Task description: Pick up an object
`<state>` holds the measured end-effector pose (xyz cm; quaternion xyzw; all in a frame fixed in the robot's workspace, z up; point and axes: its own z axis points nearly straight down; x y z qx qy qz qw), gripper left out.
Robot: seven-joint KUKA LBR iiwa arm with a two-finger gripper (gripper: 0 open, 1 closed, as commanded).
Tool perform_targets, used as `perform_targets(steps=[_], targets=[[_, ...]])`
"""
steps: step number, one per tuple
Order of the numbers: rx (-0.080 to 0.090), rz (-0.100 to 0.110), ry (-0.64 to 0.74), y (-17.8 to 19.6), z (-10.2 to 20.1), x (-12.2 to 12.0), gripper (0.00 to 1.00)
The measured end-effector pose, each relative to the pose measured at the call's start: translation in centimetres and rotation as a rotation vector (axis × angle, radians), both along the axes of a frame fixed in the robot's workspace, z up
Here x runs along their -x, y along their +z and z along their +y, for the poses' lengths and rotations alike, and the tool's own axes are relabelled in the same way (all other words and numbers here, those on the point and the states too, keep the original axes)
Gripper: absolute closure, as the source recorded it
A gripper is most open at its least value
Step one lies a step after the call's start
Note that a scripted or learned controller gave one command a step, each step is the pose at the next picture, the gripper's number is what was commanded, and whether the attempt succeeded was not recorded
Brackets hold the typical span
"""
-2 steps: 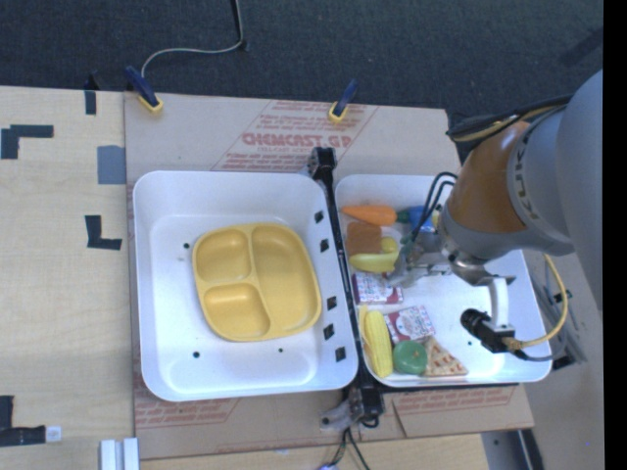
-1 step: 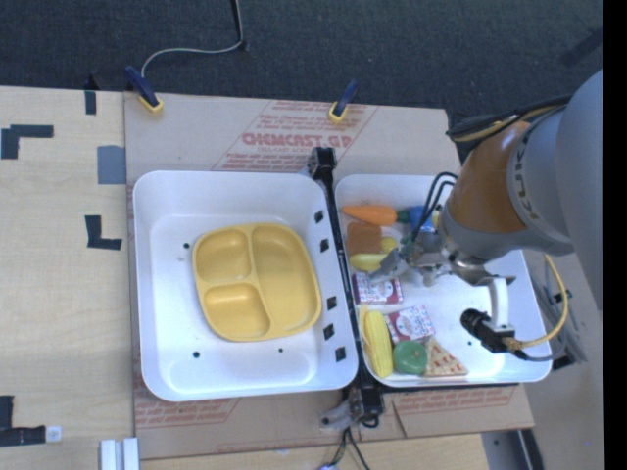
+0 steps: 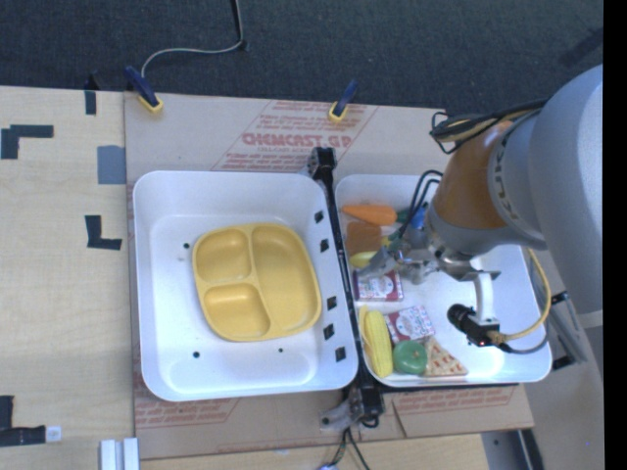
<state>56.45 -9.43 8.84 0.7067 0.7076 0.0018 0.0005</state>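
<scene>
Reach step: the grey arm's two-finger gripper (image 3: 392,259), jaws' state indiscernible, hovers over the small red-and-white printed packet (image 3: 378,286); next, a descent to grasp.

Bench (image 3: 59,292): a pale wood surface is showing at the left, carrying black tape marks (image 3: 98,233) and a grey patch (image 3: 111,164). A brown cardboard sheet (image 3: 284,135) with red printing is lying across it, two yellow-and-blue clamps (image 3: 144,89) gripping its far edge. Two shallow white bins are sitting on the cardboard side by side, touching: left bin (image 3: 157,292), right bin (image 3: 519,360). A white cable (image 3: 196,52) is trailing beyond the far edge.
</scene>
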Motion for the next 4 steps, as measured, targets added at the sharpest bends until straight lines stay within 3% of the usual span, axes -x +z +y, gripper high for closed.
perform_targets(steps=[1, 2, 3, 4], targets=[[0.011, -0.013, -0.005, 1.3, -0.5, -0.3, 1.00], [0.003, -0.007, -0.001, 1.1, -0.1, -0.2, 0.00], [0.004, -0.007, -0.001, 2.1, -0.1, -0.2, 1.00], [0.003, -0.007, -0.001, 2.1, -0.1, -0.2, 0.00]])
